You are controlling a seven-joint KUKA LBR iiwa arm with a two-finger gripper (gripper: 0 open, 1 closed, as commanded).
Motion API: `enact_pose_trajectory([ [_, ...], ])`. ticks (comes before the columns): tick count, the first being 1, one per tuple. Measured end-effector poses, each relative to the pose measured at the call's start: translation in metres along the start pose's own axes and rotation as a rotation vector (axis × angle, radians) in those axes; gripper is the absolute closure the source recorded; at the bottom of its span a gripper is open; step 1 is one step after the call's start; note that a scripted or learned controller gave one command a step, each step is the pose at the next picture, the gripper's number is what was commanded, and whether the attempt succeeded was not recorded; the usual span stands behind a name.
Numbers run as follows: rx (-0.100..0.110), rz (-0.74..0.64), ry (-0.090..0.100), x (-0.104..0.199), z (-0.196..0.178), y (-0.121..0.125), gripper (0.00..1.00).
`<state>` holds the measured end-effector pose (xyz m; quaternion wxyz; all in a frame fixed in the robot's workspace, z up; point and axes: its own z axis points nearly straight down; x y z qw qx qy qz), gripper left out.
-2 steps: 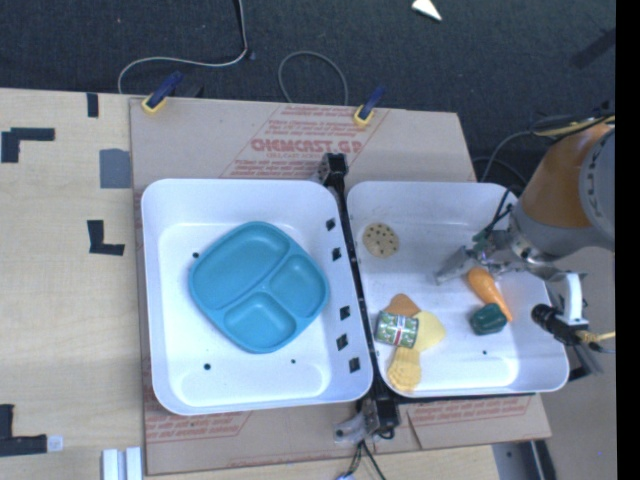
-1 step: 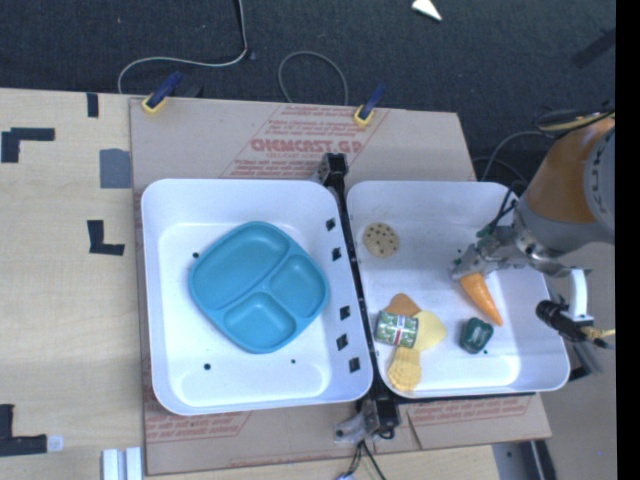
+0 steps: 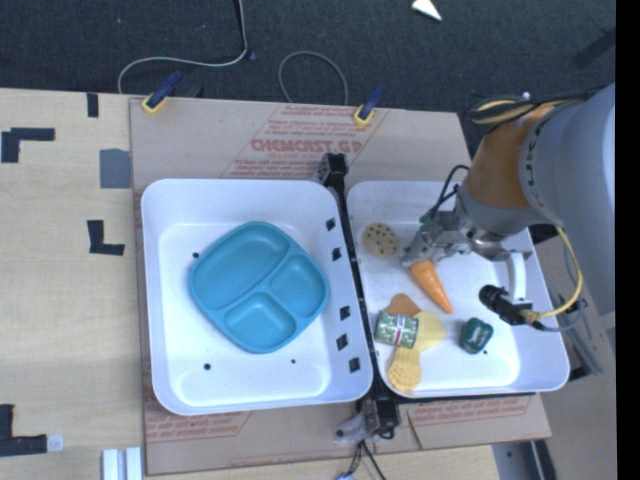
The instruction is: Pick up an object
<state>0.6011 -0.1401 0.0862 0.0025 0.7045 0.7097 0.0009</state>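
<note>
Camera view, gripper (image 3: pixel 432 248) touching carrot (image 3: pixel 432 283) top

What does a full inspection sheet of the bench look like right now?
Surface: cardboard sheet under two white bins, left bin and right bin.
Job's things: right bin holds carrot, cookie, can, green block, waffle piece.
Clutter: blue divided plate in left bin.
Grippers: gripper low over carrot's top end; grasp unclear.
Cables: loose cable behind bench; yellow cable on arm.
Surroundings: dark floor, clamps.
</note>
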Motion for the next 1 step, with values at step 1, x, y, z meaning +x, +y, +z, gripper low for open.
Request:
enact_pose_trajectory([
  [1,-0.008,-0.003,0.003,0.0719,-0.1054,0.0578,1.00],
])
